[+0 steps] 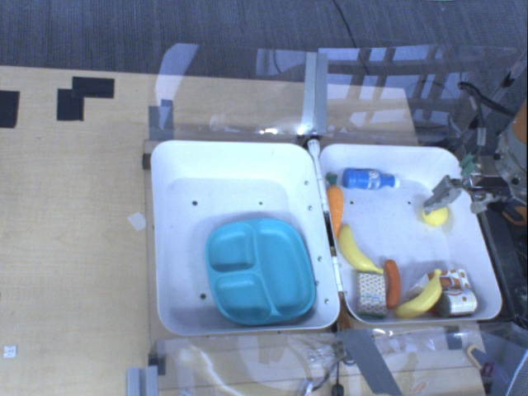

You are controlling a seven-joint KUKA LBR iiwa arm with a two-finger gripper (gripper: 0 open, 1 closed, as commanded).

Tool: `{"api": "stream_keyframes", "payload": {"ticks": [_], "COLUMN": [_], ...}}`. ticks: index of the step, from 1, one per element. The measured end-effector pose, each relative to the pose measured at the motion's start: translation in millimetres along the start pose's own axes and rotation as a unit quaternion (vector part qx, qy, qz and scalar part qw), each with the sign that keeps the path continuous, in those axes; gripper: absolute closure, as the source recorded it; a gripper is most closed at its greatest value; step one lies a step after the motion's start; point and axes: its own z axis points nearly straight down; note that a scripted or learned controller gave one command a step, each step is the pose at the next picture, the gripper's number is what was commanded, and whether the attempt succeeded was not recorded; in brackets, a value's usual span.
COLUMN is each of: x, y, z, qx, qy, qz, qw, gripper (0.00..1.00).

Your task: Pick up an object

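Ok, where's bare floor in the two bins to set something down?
Left bin: the strip behind the blue divided plate and along the left wall. Right bin: the middle, between the blue bottle, the lemon under the gripper and the bananas. Its front edge is crowded: sausage, second banana, can.

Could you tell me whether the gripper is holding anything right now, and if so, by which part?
It cannot be told. The gripper sits just above the small yellow fruit in the right bin, but the view does not show the fruit between its jaws.
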Motion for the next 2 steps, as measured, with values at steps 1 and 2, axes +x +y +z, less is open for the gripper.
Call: {"api": "stream_keyframes", "payload": {"ticks": [1, 2], "x": [0.8, 41.1], "y": [3.3, -6.7], "z": [-8.8, -125.1], "qx": [-0.001, -0.002], "qy": [0.0, -0.001], "qz": [-0.003, 0.041], "qw": [1.0, 0.9991], "gripper": [1.0, 1.0]}}
